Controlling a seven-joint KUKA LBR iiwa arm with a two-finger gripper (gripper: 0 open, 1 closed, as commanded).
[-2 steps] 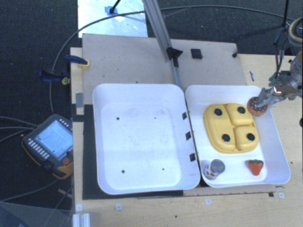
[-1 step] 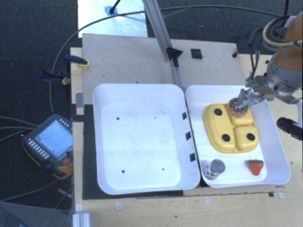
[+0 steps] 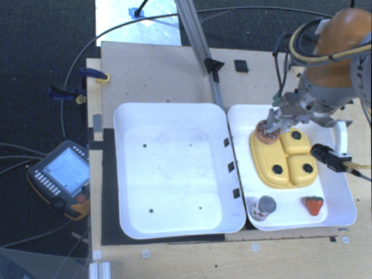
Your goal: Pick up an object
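Yellow tray (image 3: 285,161) lies right under your gripper (image 3: 272,127), poised above its donut (image 3: 267,134); grip state unreadable.

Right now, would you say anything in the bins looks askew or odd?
Nothing looks spilled or damaged. The yellow tray lies at a slant in the right bin, with the gripper over its corner.
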